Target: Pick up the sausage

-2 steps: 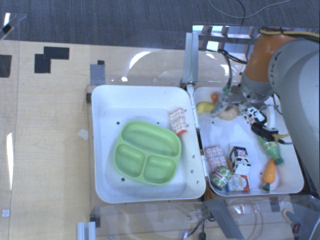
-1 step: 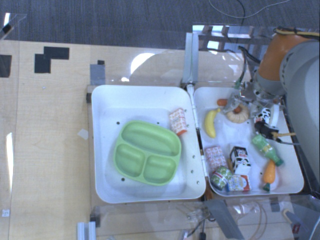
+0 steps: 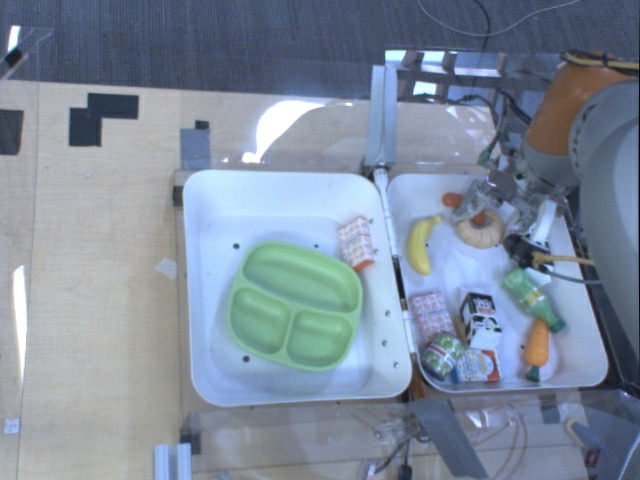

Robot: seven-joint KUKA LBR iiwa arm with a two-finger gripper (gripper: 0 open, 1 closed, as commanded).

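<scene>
Sausage [image 3: 453, 200]: small reddish piece near the back wall of the right bin [image 3: 590, 368], partly hidden behind the end effector [image 3: 487, 206]; too little of it shows to be sure of its shape. Just beside it, a round tan pastry, maybe a doughnut [image 3: 479, 228]

End effector sits low over the sausage–doughnut spot, likely because the target lies tight against its neighbour and must be approached from above. Cannot tell if it is released or clenched; nothing visibly grasped

Arm: reaches in from the right, orange band [image 3: 560, 118] above the wrist, wrist angled down toward the bin's back corner

Other contents of right bin, loosely scattered: banana [image 3: 421, 244], pink packet [image 3: 431, 314], milk carton [image 3: 482, 318], green bottle [image 3: 532, 296], carrot [image 3: 537, 346], 2 cans at front

Left bin [image 3: 200, 268]: green 3-compartment plate [image 3: 294, 306], snack packet [image 3: 356, 242] at its upper right. Both bins rest side by side on the table [image 3: 90, 268]
</scene>
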